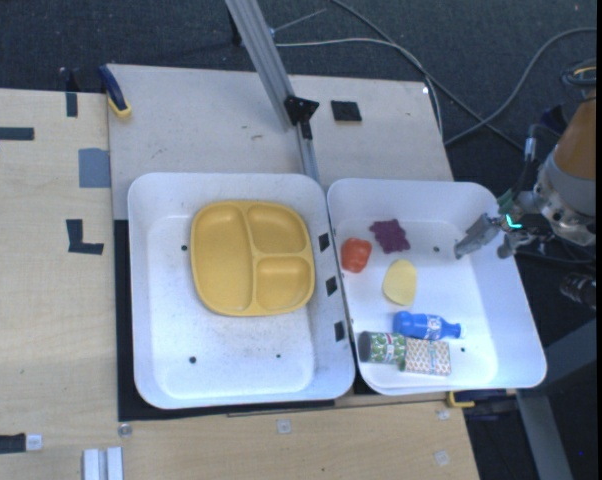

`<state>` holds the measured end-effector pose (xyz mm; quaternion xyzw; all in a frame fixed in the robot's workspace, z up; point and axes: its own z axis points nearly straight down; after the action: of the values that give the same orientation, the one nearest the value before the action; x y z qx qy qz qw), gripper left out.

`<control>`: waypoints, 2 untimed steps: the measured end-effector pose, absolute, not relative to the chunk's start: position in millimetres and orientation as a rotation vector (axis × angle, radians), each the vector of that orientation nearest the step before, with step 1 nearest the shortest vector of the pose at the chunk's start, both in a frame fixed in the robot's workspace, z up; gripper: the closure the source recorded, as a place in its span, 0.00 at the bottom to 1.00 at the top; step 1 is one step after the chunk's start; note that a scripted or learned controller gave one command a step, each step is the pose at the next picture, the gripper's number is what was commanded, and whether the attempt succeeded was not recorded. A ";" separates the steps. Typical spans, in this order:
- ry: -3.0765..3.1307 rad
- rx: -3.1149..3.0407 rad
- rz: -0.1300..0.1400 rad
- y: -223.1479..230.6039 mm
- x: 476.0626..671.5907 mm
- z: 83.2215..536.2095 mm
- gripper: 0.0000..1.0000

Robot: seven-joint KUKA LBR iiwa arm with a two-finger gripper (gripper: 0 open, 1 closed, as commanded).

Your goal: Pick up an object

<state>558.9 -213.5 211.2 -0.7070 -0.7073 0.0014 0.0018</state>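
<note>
The right bin (511, 298) holds a purple lump (389, 234), a small red-orange ball (356, 255), a pale yellow oval piece (401, 281), a blue bottle (426, 325) lying on its side, and a green and white packet (404, 352) along the front wall. My gripper (488, 238) hangs over the bin's upper right corner, open, with nothing between its fingers. It is well to the right of the purple lump and above the blue bottle in the picture, touching none of the objects.
The left bin (161, 298) carries a yellow divided plate (252, 258). A slanted metal pole (266, 53) crosses the bench behind the bins. Cables trail over the dark floor at the upper right.
</note>
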 end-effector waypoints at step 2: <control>-2.218 -2.216 0.007 -211.3 552.1 150.1 0.00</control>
<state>552.1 -211.3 150.1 -0.7069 -0.7073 0.0022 0.0030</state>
